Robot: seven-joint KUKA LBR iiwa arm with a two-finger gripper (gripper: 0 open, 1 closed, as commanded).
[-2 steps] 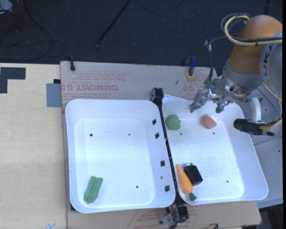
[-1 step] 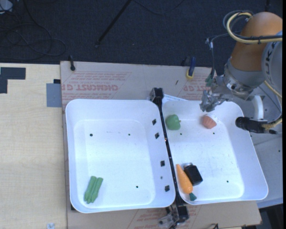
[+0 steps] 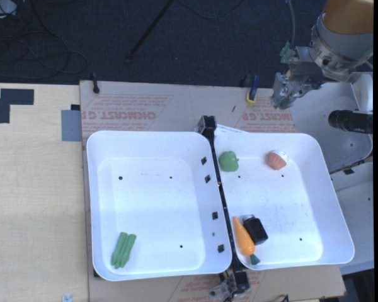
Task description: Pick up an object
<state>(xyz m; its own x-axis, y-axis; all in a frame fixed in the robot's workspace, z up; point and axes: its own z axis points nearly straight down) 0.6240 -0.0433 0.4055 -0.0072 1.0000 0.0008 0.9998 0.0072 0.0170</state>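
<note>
Two smooth white bins (image 3: pixel 331 187) are sitting on printed cardboard (image 3: pixel 132 109) below the gripper (image 3: pixel 282 100); its finger state cannot be told. A rounded green pepper (image 3: pixel 229 162) is lying below-left of it.

Arm enters top right, gripper (image 3: pixel 283 99) hanging above the bench beyond the far edge of the right bin (image 3: pixel 327 187), not over any object. Right bin: green pepper-like toy (image 3: pixel 229 162) near the divider, pinkish-orange lump (image 3: pixel 276 160) toward the far side, carrot (image 3: pixel 243 234) at the near left corner touching a black block (image 3: pixel 255 229) (block partly overlaps it). Left bin (image 3: pixel 101 187): green bean bundle (image 3: pixel 123 250) near front-left corner.
</note>
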